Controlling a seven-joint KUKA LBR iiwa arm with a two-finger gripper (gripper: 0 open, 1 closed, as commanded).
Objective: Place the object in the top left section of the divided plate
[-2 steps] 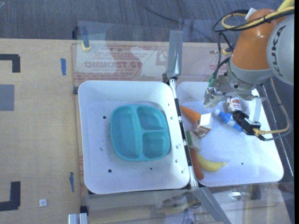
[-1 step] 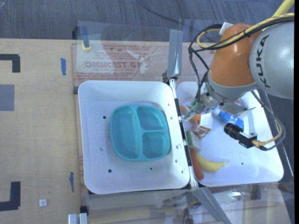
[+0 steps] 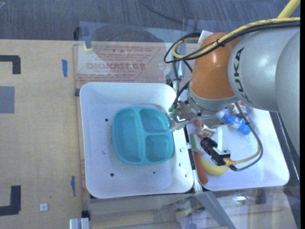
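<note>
Teal moulded-plastic divided plate (image 3: pixel 143 135) sits in my left white bin (image 3: pixel 95 128), while my pincer (image 3: pixel 175 117) hovers at its three o'clock rim, grip state hidden, any object there unseen, so handling is guesswork.

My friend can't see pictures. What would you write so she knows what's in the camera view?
A grey and orange robot arm reaches in from the right, its end effector at the right edge of a teal divided plate lying in the left white bin. The right bin holds a yellow banana and a blue item, partly hidden by the arm.
</note>
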